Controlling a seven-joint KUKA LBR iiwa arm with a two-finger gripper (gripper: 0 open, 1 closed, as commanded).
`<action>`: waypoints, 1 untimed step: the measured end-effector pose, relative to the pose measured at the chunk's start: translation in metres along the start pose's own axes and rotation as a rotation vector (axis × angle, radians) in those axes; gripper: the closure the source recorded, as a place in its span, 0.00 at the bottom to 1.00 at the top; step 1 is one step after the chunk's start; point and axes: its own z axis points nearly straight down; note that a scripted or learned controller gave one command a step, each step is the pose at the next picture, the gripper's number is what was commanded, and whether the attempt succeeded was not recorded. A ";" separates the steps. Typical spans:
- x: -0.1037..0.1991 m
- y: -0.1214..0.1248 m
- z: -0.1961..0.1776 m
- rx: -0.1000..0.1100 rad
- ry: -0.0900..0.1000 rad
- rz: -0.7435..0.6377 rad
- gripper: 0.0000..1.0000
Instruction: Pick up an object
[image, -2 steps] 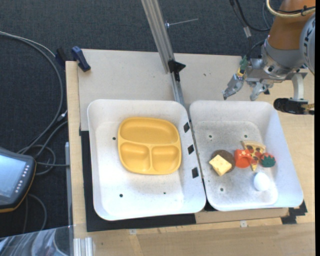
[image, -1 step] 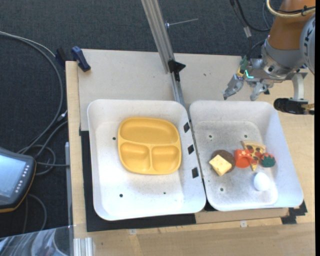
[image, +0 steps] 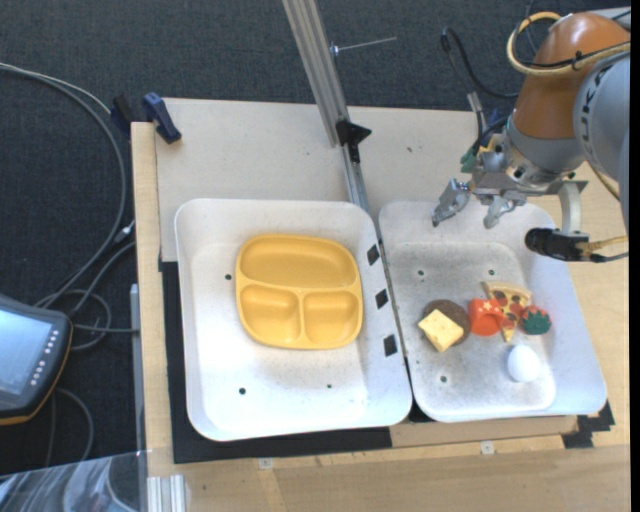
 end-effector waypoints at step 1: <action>0.006 -0.003 0.062 0.001 0.001 -0.001 0.00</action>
